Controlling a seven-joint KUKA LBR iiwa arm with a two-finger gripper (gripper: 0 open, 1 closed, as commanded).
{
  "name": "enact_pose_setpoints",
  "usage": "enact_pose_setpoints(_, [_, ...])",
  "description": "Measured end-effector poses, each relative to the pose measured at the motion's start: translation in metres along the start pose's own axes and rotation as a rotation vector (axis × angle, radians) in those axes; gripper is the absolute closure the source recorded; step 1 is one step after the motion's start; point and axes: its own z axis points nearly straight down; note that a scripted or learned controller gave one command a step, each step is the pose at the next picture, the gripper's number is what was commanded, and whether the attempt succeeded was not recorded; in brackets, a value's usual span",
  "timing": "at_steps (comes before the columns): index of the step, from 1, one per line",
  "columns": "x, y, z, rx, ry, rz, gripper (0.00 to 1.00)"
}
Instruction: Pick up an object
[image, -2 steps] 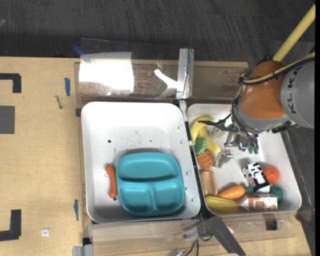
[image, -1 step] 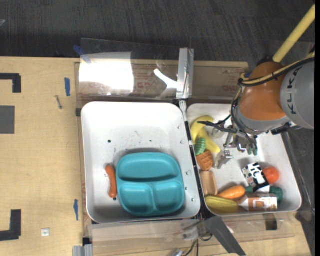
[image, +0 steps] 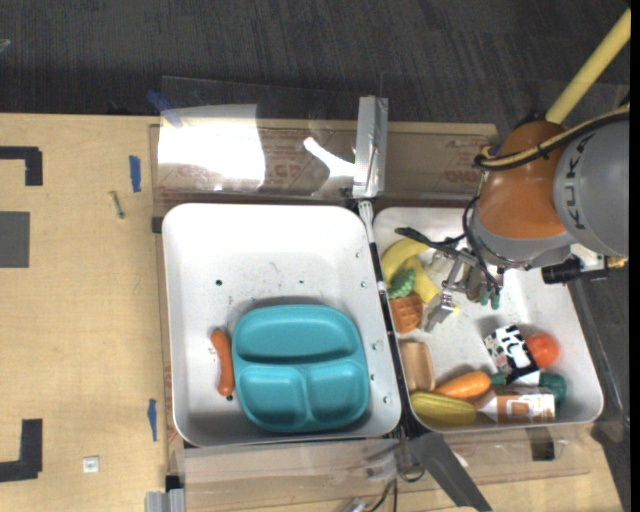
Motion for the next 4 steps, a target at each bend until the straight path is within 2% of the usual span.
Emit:
enact_pose_setpoints(1, [0.004,-0.002,0.000,0.000,0.002,0.228,0.00])
enact_pose_setpoints(2, [0.002,0.000,-0.012,-0.002,-0.005,0.225,1.00])
enact_pose_setpoints(3, [-0.015,0.051,-0.183,-0.006,-0.008,0.191,1.00])
enact_pose_setpoints(4, [-0.015,0.090,-0.160,-0.002,0.004,0.113,1.00])
